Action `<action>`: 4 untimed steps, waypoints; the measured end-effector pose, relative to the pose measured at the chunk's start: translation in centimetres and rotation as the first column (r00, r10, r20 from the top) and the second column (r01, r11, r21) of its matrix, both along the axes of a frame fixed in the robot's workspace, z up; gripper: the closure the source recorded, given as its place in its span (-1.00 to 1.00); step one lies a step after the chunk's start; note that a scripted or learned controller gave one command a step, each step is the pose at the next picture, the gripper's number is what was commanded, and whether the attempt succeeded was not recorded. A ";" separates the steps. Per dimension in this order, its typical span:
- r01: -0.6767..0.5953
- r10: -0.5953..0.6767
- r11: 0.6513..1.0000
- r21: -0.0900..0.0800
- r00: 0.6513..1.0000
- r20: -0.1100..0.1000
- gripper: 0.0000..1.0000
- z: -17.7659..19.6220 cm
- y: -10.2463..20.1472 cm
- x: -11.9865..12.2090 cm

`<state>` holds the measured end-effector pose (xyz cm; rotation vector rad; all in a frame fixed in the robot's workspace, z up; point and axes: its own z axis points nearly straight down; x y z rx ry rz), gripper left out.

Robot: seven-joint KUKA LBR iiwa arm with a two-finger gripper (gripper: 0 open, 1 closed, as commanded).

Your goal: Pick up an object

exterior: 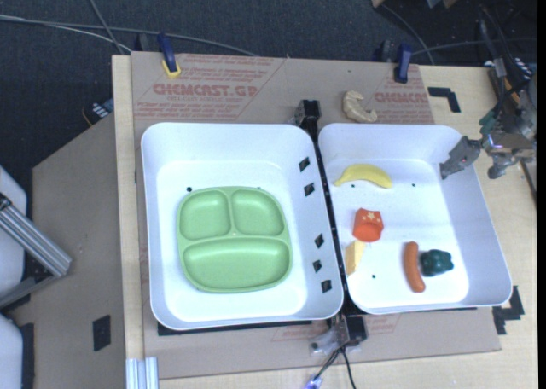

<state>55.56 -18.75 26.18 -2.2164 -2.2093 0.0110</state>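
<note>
A robotics lab: clamps (170,60) pin printed cardboard (205,84) to a wooden counter (77,208), cables (94,3) trail across dark carpet (256,3), toy food fills white bins (478,242).

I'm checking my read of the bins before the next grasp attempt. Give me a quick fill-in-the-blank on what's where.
1. The green divided plate lies in the ____ bin.
2. The banana lies in the ____ bin.
3. The sausage lies touching a dark ____ toy.
4. The gripper hangs over the right bin's ____ corner.

Missing words: left; right; green; upper right
</note>
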 end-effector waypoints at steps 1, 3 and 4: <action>-0.004 0.004 1.000 -0.003 1.000 0.013 -1.00 0.7 0.1 0.2; -0.005 0.005 1.000 -0.001 1.000 0.009 -1.00 -8.5 0.7 1.6; -0.003 0.003 1.000 -0.001 1.000 0.007 -1.00 -14.8 0.4 1.5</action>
